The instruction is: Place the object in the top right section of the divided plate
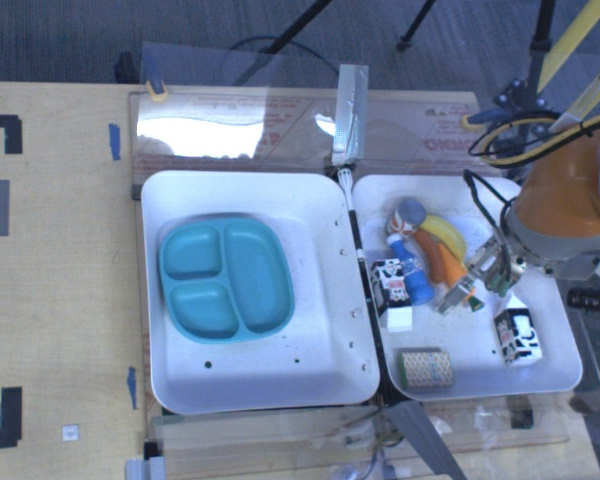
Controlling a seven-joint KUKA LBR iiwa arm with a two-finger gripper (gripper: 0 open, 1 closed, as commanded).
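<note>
Over the right bin (pixel 550 373), the gripper (pixel 470 290) hangs open, holding nothing.

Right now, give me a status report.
Gripper low in right bin, by the carrot. Divided plate in left bin. No blockers.

wooden bench (pixel 50 298) bears two white bins (pixel 330 368) side by side.

One fixed overhead view, slanting down on both bins (pixel 280 193).
</note>
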